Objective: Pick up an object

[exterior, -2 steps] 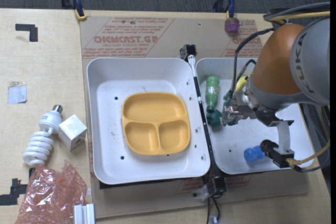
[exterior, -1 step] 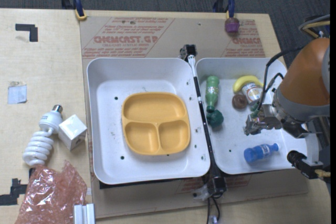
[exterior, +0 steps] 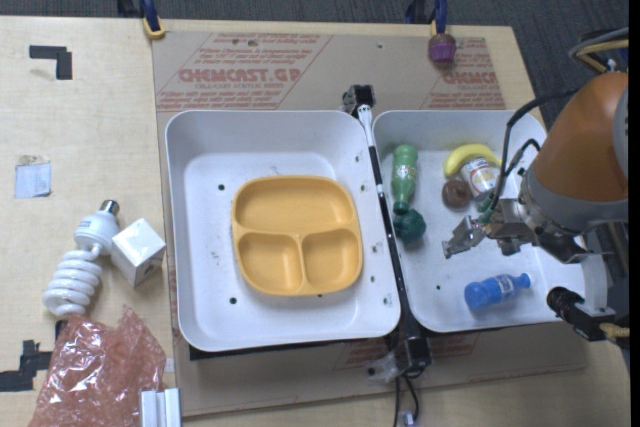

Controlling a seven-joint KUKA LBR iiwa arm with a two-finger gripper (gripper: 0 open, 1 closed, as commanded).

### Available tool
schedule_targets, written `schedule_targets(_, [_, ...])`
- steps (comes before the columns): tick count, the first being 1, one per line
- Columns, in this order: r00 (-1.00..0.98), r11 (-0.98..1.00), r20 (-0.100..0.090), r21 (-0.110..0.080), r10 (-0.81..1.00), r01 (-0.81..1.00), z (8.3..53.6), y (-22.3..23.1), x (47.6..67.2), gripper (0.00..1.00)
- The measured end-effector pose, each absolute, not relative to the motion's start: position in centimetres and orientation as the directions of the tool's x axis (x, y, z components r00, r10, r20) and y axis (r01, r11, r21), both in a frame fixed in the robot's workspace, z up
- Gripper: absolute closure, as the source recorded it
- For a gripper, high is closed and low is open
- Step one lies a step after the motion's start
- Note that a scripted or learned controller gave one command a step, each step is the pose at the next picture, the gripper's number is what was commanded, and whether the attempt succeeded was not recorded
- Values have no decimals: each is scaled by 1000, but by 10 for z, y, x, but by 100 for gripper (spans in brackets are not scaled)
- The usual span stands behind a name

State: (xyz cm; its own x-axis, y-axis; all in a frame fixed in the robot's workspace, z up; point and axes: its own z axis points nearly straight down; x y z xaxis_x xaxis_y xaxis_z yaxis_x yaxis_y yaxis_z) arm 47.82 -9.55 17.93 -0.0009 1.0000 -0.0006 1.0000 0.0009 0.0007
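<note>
Approach step, nothing grasped: gripper (exterior: pixel 462 240) hangs with fingers spread over the right bin (exterior: pixel 440 300), blue bottle (exterior: pixel 496 290) just below-right of them, so next shift over, descend, clamp.

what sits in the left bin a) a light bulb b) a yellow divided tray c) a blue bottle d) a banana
b: the yellow divided tray lies in the middle of the left bin, while the blue bottle and the banana are in the right bin and the light bulb lies on the bench outside both bins.
</note>
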Motion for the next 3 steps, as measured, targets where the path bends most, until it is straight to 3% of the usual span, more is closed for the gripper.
schedule_targets(1, [1, -1, 0, 0, 1000, 1000, 92, -97, 499, 0])
schedule_targets(2, [1, -1, -1, 2, 1000, 1000, 102, -98, 500, 100])
schedule_targets(3, [-2, 2, -1, 2, 1000, 1000, 192, -27, 499, 100])
